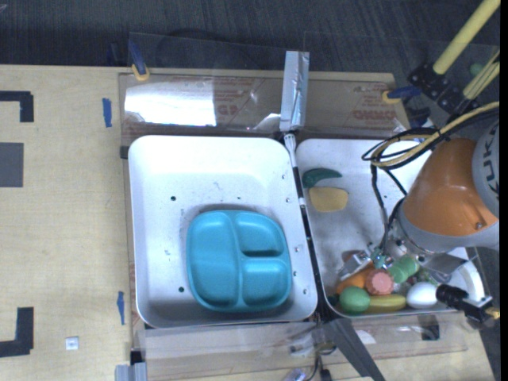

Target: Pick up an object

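Note:
My gripper is low in the right bin, at its near right part, just below the orange wrist band. It hangs over a pile of toy foods: an orange piece, a pink round piece, a green piece, a green oval, a yellow banana and a white egg. The gripper's tip touches or nearly touches the pink and orange pieces. The arm hides much of it.
A dark green piece and a pale yellow piece lie at the far left of the right bin. The left bin holds a blue divided plate. Cables loop above the arm.

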You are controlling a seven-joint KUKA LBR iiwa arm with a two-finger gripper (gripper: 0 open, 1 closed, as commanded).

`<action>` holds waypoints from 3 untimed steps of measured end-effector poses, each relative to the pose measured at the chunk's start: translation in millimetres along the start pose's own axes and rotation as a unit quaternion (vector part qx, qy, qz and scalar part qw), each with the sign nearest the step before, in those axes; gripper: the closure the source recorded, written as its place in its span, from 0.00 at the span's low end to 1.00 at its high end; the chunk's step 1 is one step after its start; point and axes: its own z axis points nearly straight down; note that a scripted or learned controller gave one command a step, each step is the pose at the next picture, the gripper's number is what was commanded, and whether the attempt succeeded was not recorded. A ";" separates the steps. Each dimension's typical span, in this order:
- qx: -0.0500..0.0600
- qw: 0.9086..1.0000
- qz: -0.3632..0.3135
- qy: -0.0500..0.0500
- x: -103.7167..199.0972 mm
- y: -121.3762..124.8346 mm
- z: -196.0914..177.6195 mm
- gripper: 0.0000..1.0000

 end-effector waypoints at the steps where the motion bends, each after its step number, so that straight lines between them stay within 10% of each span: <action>1: 0.000 0.996 0.094 0.002 -11.6 4.8 9.3 0.00; 2: -0.005 0.995 0.095 -0.002 -14.0 7.5 -2.3 1.00; 3: 0.002 0.976 0.216 0.001 17.2 87.9 -88.3 1.00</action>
